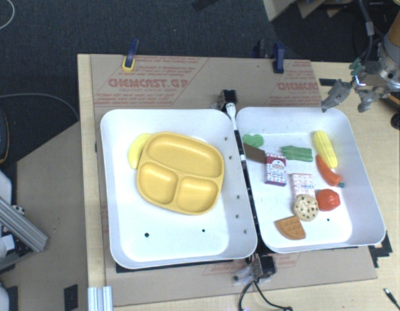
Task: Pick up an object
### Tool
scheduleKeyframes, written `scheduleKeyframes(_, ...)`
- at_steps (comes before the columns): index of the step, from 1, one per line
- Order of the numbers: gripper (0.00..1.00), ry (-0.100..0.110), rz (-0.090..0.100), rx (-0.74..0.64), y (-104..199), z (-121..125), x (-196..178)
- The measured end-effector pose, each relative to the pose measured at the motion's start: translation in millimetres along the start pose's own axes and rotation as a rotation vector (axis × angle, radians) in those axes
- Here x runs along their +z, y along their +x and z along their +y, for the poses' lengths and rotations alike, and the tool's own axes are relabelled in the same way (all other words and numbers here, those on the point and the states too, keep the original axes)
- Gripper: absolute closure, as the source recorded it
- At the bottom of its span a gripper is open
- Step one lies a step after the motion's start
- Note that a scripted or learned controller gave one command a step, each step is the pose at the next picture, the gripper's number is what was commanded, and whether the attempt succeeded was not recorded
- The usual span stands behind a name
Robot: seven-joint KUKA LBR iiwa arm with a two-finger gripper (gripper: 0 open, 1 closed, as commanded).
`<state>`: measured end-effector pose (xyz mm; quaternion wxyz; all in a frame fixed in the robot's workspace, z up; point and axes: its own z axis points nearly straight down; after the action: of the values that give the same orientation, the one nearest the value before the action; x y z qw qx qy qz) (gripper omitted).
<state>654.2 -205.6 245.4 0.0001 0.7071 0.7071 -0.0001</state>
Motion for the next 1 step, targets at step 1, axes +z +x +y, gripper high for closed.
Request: scheduleKeyframes(1, 0.00, 0.005, 0.001, 0.000, -1.5, -4.3, 43.5)
